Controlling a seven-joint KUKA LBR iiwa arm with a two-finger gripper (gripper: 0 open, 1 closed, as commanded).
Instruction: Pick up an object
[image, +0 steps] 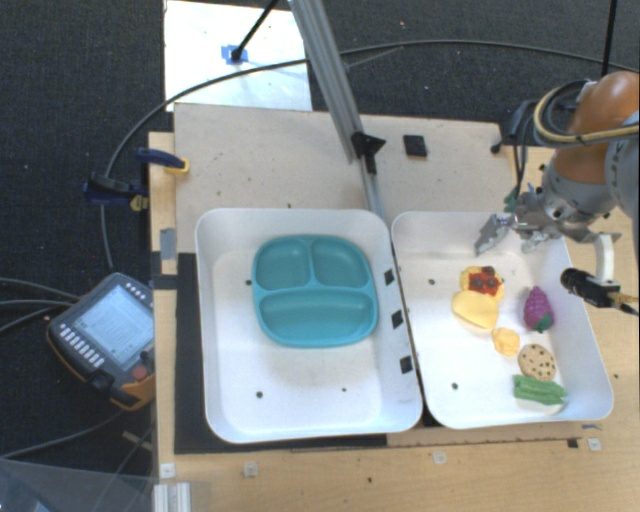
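Lying nearest in the right bin (440, 405): a green toy vegetable (539, 391) is resting at the near right corner, with a speckled cookie (536, 361) just beyond it.
Middle of right bin: a small orange piece (506, 341), a purple grape bunch (538, 308) and a yellow piece (476, 309) touching a red-topped slice (483, 281) are sitting close together.
Left bin (230, 390): it is holding a teal divided plate (314, 291), flat, toward the far side.
Gripper (493, 235): it is hovering over the right bin's far edge, fingers spread, pinching nothing, apart from the toys.
Arm (590, 150): it is reaching in from the far right, its wrist bending down and leftward.
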